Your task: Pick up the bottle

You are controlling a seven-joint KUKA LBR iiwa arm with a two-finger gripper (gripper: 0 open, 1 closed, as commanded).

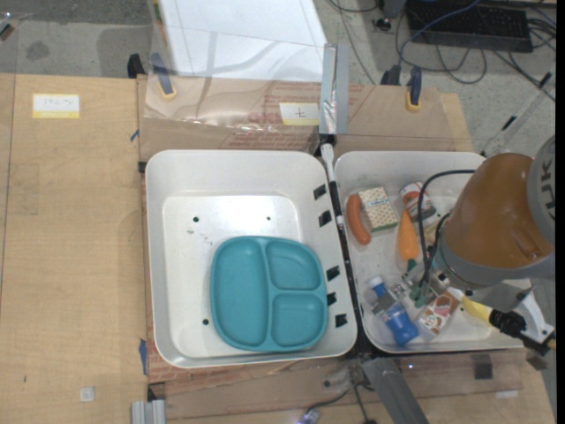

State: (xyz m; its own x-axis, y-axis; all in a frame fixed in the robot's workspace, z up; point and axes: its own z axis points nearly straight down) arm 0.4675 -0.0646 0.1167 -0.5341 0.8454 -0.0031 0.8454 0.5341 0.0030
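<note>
A small blue bottle [395, 314] with a grey band lies on its side near the front of the right bin [371, 170]. My gripper [418, 283] hangs low in that bin under the arm's orange band [494, 215], just right of and slightly behind the bottle. From this view the bottle appears to lie beside the gripper, not in it. The wrist hides much of the gripper.
Around the gripper in the right bin lie a sausage [357, 220], a small patterned box [380, 208], a can [411, 198], an orange carrot [407, 236], a printed packet [439, 312] and a yellow item [477, 308]. A teal divided plate [267, 292] sits in the left bin [168, 237].
</note>
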